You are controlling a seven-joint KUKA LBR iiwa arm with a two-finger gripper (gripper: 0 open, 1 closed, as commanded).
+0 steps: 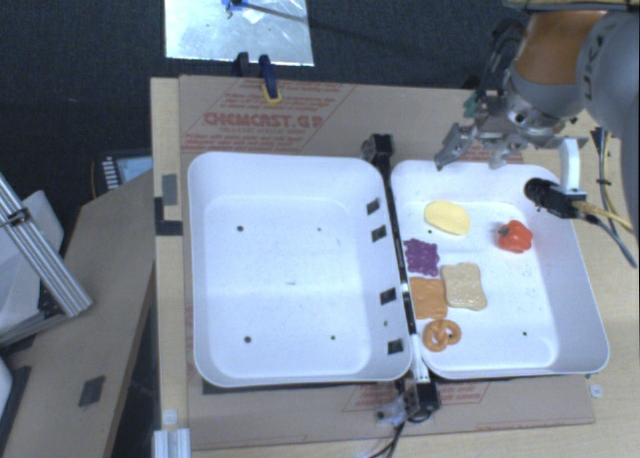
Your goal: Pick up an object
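Camera view: my jaws (478, 149) hang over the far rim of the right bin (570, 276), spread open, gripping nothing. Below lie five things: one yellow piece (447, 217), one red pepper (514, 236), one purple cluster (422, 257), one pretzel (441, 334) and a tan cracker (464, 285) touching an orange slab (428, 297). Nothing covers them. The left bin (290, 266) sits alongside on the table (110, 246).

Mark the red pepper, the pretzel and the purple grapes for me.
red pepper (514, 236), camera view, middle of its red body.
pretzel (441, 335), camera view, on its brown loop.
purple grapes (421, 257), camera view, centre of the bunch.
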